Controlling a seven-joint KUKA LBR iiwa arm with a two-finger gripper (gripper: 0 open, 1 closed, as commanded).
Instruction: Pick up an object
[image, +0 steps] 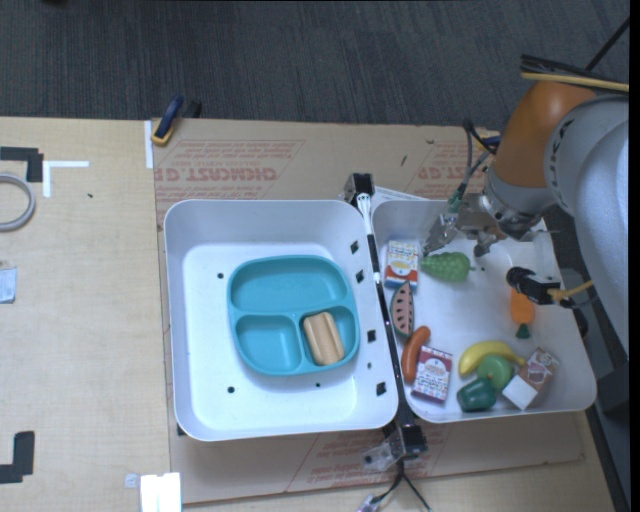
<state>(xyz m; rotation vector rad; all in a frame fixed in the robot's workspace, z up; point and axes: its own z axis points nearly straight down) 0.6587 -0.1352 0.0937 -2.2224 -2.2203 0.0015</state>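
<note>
- Table (80, 380): pale, wood-grained and flat, cut off at the left and bottom edges.
- Grey arm (600, 170): smooth and rounded, with a glossy orange band, mostly cut off at the right edge.
- Brown cardboard sheet (230, 165): matte, lying under both bins, red print reading backwards and hard to make out.
- Left bin (190, 300): shallow white plastic with rounded corners.
- Right bin (470, 320): same make, touching the left one, far corner hidden behind the arm.
- Teal tray (285, 290): smooth plastic with three compartments, sitting in the middle of the left bin.
- Gripper (462, 238): dark metal, over the far part of the right bin; fingers (438, 238) spread apart with nothing between them, details blurred.
- Green bumpy piece (446, 267): oval, lying just below the gripper, apart from it.
- Tan bun (322, 337): oblong and soft-looking, in the tray's near right compartment.
- Yellow banana (488, 353): curved, touching a glossy green pepper (478, 392).
- Red-and-white box (432, 374): cardboard-like, tilted, beside a red sausage (415, 352).
- Small carton (402, 262): white with blue and red print too small to read, against the bin's left wall.
- Watermelon slice (402, 310): flat, red with dark seeds.
- Orange carrot-like piece (522, 307): stubby, top partly hidden by a black part.
- White block (521, 392) and brownish box (541, 368): squarish, in the near right corner.
</note>
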